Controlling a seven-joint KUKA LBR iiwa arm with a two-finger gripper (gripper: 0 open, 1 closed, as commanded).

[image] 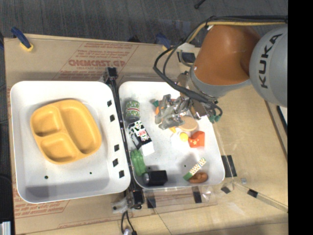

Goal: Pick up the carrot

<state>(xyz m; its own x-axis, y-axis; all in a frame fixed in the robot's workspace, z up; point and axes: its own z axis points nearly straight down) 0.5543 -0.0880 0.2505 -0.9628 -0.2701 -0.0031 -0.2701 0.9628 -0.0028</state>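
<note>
You're hovering the gripper (171,115) low in the right bin (215,153), I'm not making out how wide the jaws are standing, and the carrot (157,108) is peeking out just left of them, so centre over it before closing.

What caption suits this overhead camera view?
Grey arm's tool low in the right bin; yellow tray in the left.

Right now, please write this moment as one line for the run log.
arm: over right bin | gripper: low among toys | carrot: beside gripper, not seen held | yellow tray: left bin
</note>
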